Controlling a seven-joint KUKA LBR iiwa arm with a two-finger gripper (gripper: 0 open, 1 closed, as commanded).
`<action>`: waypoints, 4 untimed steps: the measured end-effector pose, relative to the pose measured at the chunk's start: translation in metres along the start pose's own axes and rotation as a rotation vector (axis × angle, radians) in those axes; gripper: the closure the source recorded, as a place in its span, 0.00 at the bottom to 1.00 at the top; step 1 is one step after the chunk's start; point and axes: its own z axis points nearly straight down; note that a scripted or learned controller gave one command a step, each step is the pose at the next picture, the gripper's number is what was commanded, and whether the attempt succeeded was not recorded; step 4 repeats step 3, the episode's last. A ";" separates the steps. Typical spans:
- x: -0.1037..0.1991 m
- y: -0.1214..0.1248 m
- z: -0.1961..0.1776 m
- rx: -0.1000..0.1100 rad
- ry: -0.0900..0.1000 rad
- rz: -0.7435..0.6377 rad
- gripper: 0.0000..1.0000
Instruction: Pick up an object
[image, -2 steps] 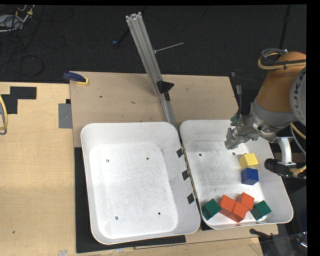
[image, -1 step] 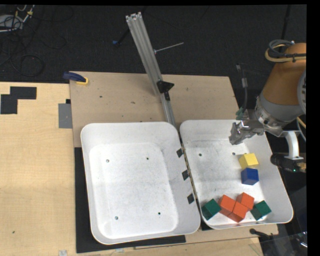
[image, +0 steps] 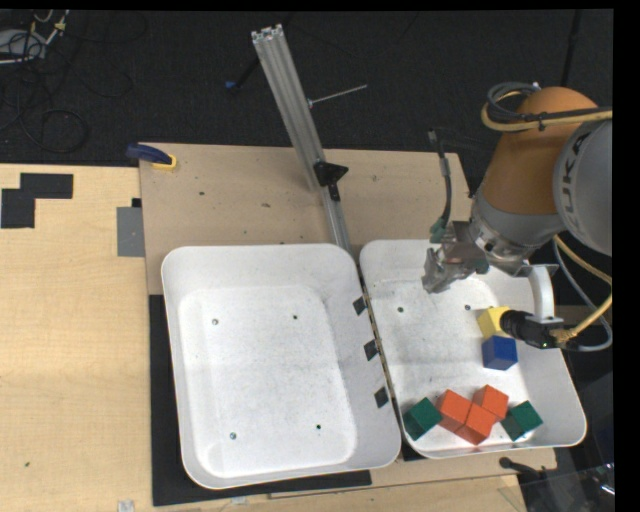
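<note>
The right bin (image: 420, 330) holds several blocks. A yellow block (image: 490, 320) and a blue block (image: 499, 352) lie near its right side. Along its front edge sit a green block (image: 422, 416), two orange blocks (image: 456, 409) (image: 490, 402) and another green block (image: 521, 419). My gripper (image: 440, 273) hangs over the back part of the right bin, to the left of the yellow block and well behind the front cluster. Nothing shows between its fingers.
The left bin (image: 200, 270) stands beside the right one, joined by black clips (image: 370, 349). A slanted aluminium bar (image: 295, 110) rises behind the bins. A cable and a black fitting (image: 535, 328) hang near the yellow block.
</note>
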 end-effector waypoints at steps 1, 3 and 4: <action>0.052 0.009 -0.011 -0.003 -0.001 -0.001 1.00; 0.148 0.033 0.001 -0.003 -0.002 0.000 1.00; 0.148 0.033 0.001 -0.003 -0.002 0.000 1.00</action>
